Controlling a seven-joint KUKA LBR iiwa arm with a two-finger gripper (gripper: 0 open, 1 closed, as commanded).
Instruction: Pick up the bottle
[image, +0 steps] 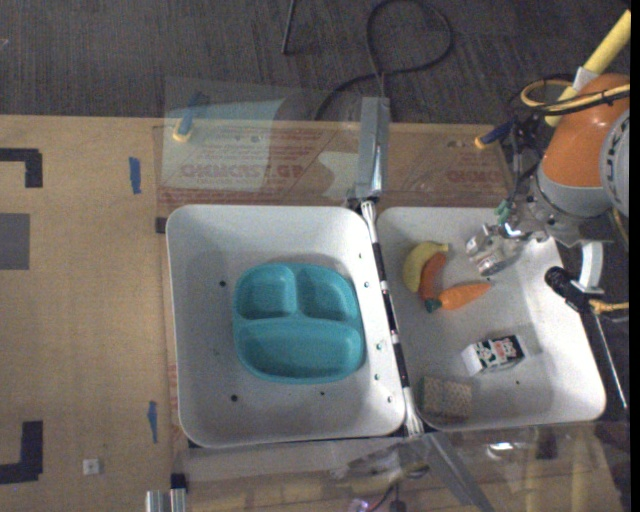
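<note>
A small white bottle-like container (493, 354) with a black-and-white label lies on its side in the right bin (570, 385), toward its front. My gripper (490, 250) hangs over the back part of that bin. It is just right of a yellow banana (420, 262) and just above an orange carrot (462, 295). The gripper is well apart from the white container, with the carrot lying between them. I see nothing held in it.
A teal divided plate (297, 322) lies in the left bin (195, 300). A reddish piece (433, 275) leans on the banana. A tan speckled block (446, 396) sits in the right bin's front left corner. A metal divider (385, 320) separates the bins.
</note>
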